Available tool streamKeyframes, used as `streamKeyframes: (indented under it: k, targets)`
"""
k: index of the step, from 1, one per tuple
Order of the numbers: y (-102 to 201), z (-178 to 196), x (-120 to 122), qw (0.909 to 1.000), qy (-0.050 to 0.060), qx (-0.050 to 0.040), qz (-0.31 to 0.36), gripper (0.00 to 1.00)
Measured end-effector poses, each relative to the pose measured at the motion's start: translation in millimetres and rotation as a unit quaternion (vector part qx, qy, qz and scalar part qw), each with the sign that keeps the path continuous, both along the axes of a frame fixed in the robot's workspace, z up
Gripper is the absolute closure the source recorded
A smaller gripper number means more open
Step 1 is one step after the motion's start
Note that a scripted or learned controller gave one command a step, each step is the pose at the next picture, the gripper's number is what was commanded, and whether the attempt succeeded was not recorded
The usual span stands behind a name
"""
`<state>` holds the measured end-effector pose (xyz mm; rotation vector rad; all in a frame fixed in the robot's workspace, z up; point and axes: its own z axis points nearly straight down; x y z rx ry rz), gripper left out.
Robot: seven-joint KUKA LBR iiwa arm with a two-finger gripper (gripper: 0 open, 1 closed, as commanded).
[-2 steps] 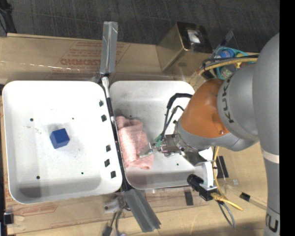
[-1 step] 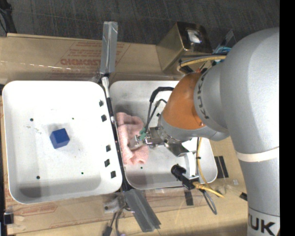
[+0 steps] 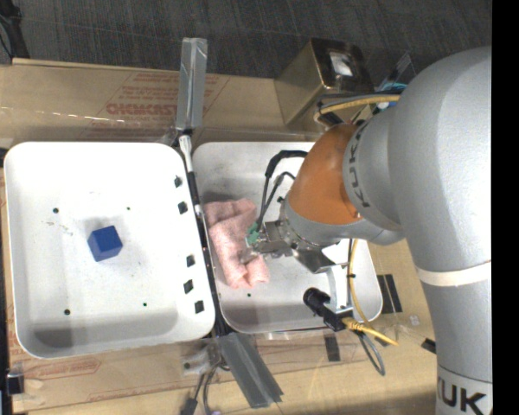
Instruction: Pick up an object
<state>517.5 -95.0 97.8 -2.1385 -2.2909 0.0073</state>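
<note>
The grey arm's two-finger gripper point(image 3: 261, 239) hangs low in the right shallow white bin point(image 3: 242, 158), at the 3 o'clock edge of a crumpled pink cloth point(image 3: 233, 240) lying against that bin's 9 o'clock wall. Whether the jaws are parted or clenched I cannot tell; the wrist hides them. To grasp well, press down into the thickest fold, close fully, then lift straight up. A small blue cube point(image 3: 105, 242) sits well apart in the left white bin point(image 3: 35, 167).
</note>
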Motion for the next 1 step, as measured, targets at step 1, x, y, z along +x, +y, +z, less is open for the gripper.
streamKeyframes:
  k: [1]
  targets:
    - [1.5, 123.4, 29.9, 0.9878, -0.003, 0.0002, 0.155, 1.00]
